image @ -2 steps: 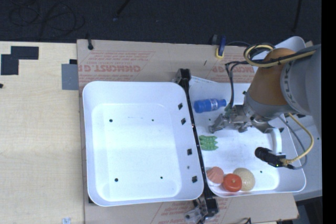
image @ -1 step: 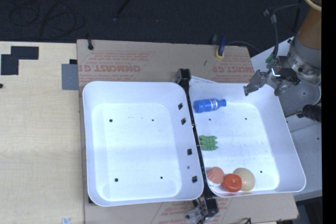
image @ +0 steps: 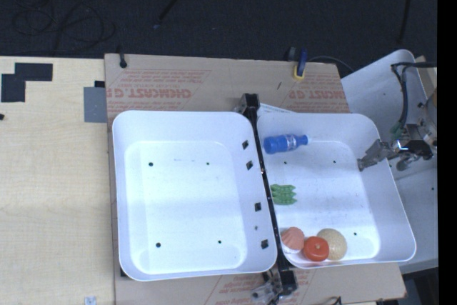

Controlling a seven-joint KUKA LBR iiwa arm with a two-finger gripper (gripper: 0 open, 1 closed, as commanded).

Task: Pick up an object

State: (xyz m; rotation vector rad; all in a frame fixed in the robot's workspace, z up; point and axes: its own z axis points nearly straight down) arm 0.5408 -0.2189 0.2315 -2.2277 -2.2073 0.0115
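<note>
The right bin [image: 389,189] holds several objects. A blue bottle [image: 285,143] lies on its side near the bin's back left. A small green object [image: 283,194] rests by the left wall. At the front sit a pink piece [image: 293,238], a red round object [image: 315,248] and a beige round one [image: 333,242], all touching. My gripper [image: 389,158] hangs over the bin's right rim, open, with nothing between its fingers. It is well to the right of every object.
The left bin [image: 128,175] stands beside the right one, a black divider [image: 261,175] with clips between them. Both rest on a cardboard sheet [image: 178,86]. A white mount [image: 385,78] rises at the right.
</note>
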